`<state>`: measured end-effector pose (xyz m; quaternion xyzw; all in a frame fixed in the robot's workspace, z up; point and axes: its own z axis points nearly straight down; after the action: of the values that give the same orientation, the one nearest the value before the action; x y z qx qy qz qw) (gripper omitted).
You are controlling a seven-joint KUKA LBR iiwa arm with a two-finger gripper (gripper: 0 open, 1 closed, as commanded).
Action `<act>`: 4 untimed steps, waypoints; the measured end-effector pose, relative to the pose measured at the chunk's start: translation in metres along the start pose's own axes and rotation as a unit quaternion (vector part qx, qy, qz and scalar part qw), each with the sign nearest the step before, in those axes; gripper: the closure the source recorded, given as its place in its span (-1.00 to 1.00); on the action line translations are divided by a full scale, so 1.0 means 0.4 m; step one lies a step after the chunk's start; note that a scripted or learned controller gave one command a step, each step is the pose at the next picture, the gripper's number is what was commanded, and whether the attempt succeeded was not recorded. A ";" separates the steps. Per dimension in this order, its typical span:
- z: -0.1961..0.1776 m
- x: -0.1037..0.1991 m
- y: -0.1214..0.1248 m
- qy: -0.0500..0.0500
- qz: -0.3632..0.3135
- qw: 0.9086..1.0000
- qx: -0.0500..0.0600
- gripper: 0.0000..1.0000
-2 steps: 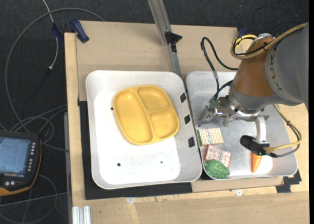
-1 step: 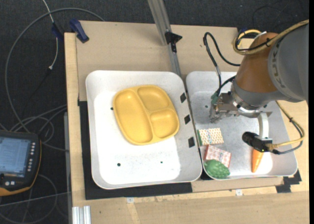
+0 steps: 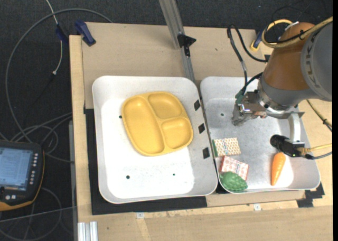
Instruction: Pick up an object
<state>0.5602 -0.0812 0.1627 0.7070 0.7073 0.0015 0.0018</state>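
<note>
Claw [image 3: 242, 114] hangs over the upper middle of the right bin [image 3: 222, 89], beneath the grey arm with its orange band [image 3: 282, 71]. At this size and angle it cannot be told how the claw is set, and nothing can be seen in its grasp. The bin floor directly under it is bare white.

Right bin contents, all toward the near edge and well apart from the claw:
- a small flat packet with a pale speckled print [image 3: 227, 146], lying flat near the bin's left wall; any writing on it is too small to read;
- a red-and-white patterned packet [image 3: 234, 167] just below it, tilted;
- a green, bumpy, rounded item [image 3: 234, 182], touching the red packet's lower edge, at the bin's near rim;
- an orange carrot-shaped toy [image 3: 277, 168], smooth and tapered, point toward the near rim, on the right side;
- a black part with a cable [image 3: 285, 145] just above the carrot's broad end, probably belonging to the rig.

Left bin [image 3: 105, 145] holds a yellow plastic plate [image 3: 156, 122] with three compartments, smooth, rounded corners, lying flat in the upper half.

Both bins sit side by side on a tan wooden table [image 3: 132, 44].
</note>
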 end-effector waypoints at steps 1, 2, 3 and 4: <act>-0.139 -0.025 -0.004 0.000 0.000 1.000 -0.001 1.00; -0.275 -0.026 0.001 0.000 0.000 1.000 -0.001 1.00; -0.233 0.120 -0.015 0.002 -0.003 1.000 0.004 1.00; -0.194 0.240 -0.038 0.002 -0.003 1.000 0.004 1.00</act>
<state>0.5445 0.0148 0.2401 0.7051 0.7091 -0.0004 -0.0027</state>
